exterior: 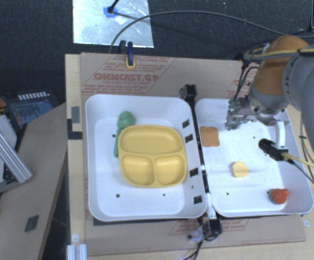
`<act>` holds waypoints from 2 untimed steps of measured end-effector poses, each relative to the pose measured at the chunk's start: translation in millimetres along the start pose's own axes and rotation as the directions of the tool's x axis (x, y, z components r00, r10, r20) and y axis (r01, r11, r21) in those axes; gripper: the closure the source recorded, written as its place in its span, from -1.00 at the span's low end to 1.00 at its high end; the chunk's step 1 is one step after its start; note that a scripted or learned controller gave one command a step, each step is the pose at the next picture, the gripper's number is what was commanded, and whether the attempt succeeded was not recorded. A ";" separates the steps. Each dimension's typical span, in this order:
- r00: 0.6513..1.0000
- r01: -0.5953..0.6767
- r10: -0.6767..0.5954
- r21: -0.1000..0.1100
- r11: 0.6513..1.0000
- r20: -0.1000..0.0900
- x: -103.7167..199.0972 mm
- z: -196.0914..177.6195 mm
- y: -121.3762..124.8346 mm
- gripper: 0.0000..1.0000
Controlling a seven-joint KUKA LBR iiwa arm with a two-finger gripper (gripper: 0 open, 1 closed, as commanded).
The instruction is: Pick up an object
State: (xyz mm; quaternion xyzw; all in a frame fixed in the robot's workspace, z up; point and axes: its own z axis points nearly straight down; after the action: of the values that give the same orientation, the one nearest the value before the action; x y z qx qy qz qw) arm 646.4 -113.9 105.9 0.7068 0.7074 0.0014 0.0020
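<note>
A dark carpet-like floor (32, 37) fills the top of the view. On it lies a shiny metal sheet (112, 15) with a small blue piece (110, 11) near its middle and a thin black cable (200, 16) curving across it. The table (73, 69) is pale wood, covered by a brown cardboard sheet (146, 75) printed with red lettering. At the left stand a slanted aluminium rail (2, 145) and a dark box with buttons (30, 108). The light is even and soft.
</note>
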 end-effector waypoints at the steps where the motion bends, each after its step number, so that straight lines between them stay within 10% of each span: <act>1: 1.000 0.004 -0.004 0.000 1.000 -0.001 9.9 -55.9 -1.1 1.00; 2: 1.000 0.001 -0.001 -0.002 1.000 0.000 2.5 -104.5 -3.5 1.00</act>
State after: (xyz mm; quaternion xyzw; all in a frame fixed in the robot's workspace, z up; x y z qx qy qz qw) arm 642.4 -111.3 210.4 0.7065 0.7077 0.0020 0.0030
